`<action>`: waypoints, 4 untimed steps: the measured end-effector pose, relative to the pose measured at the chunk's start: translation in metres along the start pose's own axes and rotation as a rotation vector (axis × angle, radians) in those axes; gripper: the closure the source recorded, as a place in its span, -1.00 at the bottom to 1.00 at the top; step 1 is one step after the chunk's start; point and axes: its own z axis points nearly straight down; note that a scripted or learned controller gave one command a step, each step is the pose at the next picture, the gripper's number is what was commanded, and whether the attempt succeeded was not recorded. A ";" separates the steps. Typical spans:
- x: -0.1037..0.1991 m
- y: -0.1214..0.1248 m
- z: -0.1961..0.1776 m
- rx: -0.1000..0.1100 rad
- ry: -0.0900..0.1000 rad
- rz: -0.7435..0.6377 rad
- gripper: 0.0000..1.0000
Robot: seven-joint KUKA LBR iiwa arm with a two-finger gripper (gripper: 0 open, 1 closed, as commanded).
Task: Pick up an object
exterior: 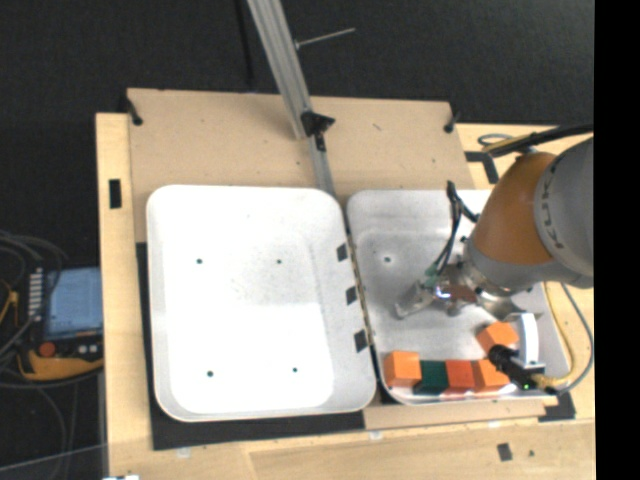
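My gripper hangs low over the middle of the right bin, under the orange-banded wrist that comes in from the right. Along the bin's front wall lies a row of blocks: an orange block, a dark green block and another orange block with more orange beside it. A further orange block sits at the right, partly under the wrist. The gripper is behind this row and apart from it, over bare bin floor. Nothing shows in its grasp.
The left bin stands beside the right one, joined by dark clips. A slanted metal rail rises from the back of the bench. A blue device and cables lie off the bench at left.
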 end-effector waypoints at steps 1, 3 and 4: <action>0.001 0.002 -0.013 -0.009 0.003 0.009 1.00; 0.002 0.001 -0.130 -0.011 0.001 -0.007 1.00; 0.001 0.002 -0.127 -0.006 0.000 -0.008 1.00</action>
